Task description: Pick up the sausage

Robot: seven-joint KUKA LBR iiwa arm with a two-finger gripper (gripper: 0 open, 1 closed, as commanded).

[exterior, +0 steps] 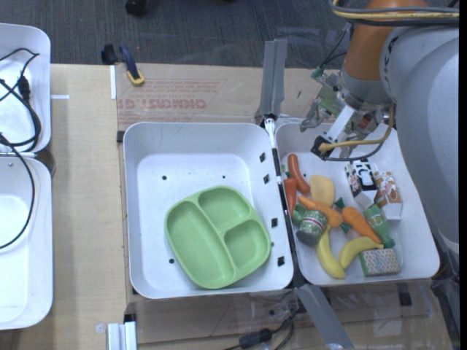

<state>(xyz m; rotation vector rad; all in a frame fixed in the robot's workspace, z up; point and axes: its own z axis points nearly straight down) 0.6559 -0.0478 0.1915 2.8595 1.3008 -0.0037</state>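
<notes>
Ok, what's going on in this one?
The KUKA arm reaches in from the right, and its gripper hangs over the far end of the right bin. The sausage has not been picked up. It lies by that bin's left wall, among toy carrots, bananas, a green can and small cartons. The left bin holds a green divided plate.

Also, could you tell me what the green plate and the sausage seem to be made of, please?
The green plate looks like moulded plastic with a soft sheen: uniform colour, rounded dividers. The sausage seems a plastic or rubber toy, smooth and evenly red; too small to say which.
</notes>
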